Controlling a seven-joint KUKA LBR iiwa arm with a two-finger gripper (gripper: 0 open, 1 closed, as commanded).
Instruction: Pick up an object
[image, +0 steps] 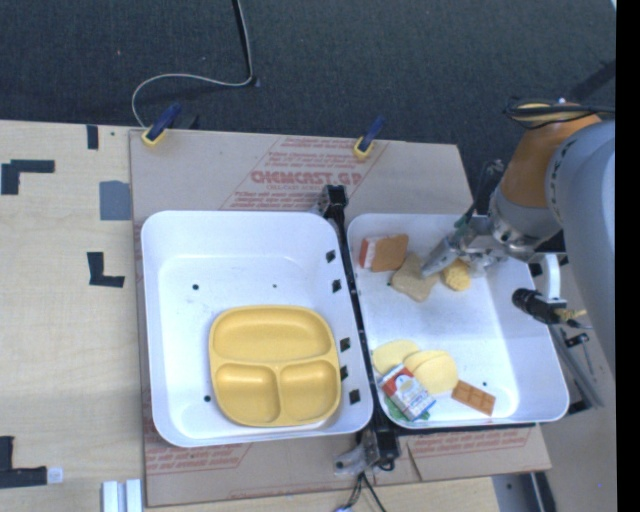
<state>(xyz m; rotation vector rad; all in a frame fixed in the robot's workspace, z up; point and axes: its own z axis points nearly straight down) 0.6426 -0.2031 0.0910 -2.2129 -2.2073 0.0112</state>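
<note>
My gripper (452, 262) is low over the far part of the right bin (520, 350), reaching in from the right. A small yellow round piece (457, 278) lies right at its tip, and I cannot see whether it is gripped. A tan bread-like piece (413, 283) lies just left of the gripper. Further left, against the bin's back wall, is an orange-brown block (383, 252). Near the front of this bin are pale yellow slices (415, 362), a red and green packet (408, 393) and a brown wafer (473, 398).
The left bin (180, 260) holds a yellow divided plate (275, 365) at its front. A black divider (345, 300) runs between the two bins. The arm's grey and orange body (545, 170) looms over the right bin's far right corner.
</note>
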